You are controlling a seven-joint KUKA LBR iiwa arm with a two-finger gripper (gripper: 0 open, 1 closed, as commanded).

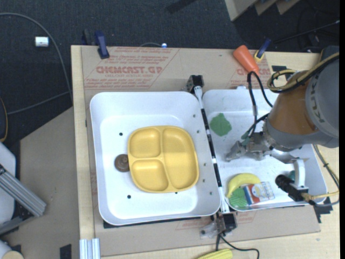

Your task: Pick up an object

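claw (233, 153) metal, low in right bin (237, 99) | flat green piece (220, 124) near

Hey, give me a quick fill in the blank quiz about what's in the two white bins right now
1. The yellow divided plate lies in the ____ bin.
2. That plate has ____ compartments.
3. The small brown round object touches the plate's ____ edge.
4. The green object lies in the same bin as the ____-coloured banana.

Missing words: left; three; left; yellow
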